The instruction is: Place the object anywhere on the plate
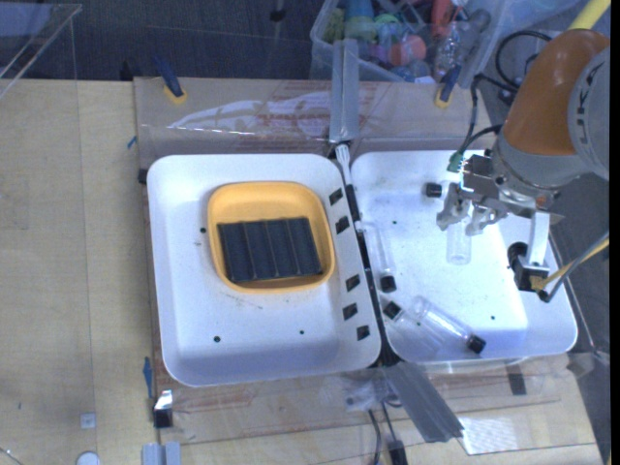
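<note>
The gripper [463,219] hangs over the right bin [542,332], in its upper half, with the grey arm and its orange band [550,95] rising behind it toward the right. Its two pale fingers [449,213] point down and stand a little apart, and between them sits the top of a small clear tube [458,247], which hangs just below the fingertips (the tube is see-through and hard to trace against the white floor, so how firmly it is clamped I cannot tell).

Below the gripper and a little to its left, near the bin's front edge, a second clear bottle with a dark cap [444,325] lies on its side, well apart from the fingers. A slim clear tube [376,250] lies further left, along the divider between the two bins. Just left of the gripper, a small dark piece [432,190] rests on the bin floor.

Well to the gripper's left, across the divider, the left bin [184,347] bears the yellow plate [269,200], a rounded square dish. On the plate lies a dark ribbed slab [269,248], covering most of its middle. The plate is far from the gripper, with the whole divider between them.

Behind the bins, up and left of the gripper, stands a clear tub of coloured toys [407,17].
</note>
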You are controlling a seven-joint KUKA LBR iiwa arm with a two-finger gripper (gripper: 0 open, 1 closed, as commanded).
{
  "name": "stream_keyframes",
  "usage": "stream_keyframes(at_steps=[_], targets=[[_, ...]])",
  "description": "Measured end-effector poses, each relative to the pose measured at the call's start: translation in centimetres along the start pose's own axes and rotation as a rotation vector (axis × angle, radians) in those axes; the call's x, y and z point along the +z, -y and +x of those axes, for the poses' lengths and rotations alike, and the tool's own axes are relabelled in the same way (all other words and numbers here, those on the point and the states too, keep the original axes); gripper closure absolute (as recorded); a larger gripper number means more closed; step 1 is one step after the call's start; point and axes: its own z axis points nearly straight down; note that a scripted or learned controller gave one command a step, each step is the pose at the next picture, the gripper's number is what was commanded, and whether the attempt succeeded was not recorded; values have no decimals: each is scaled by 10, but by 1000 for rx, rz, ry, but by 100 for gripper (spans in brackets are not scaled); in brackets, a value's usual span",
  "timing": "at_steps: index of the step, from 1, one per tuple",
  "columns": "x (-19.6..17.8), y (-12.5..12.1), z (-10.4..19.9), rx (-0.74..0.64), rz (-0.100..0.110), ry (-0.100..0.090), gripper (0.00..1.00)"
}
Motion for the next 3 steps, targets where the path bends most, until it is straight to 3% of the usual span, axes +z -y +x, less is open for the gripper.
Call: stream_keyframes(at_steps=[1, 2, 3], targets=[[0, 0, 0, 0, 0, 0, 0], [-31, -40, -43, -306, -5, 1, 0], [-18, -84, -110, -279, -4, 1, 0]])
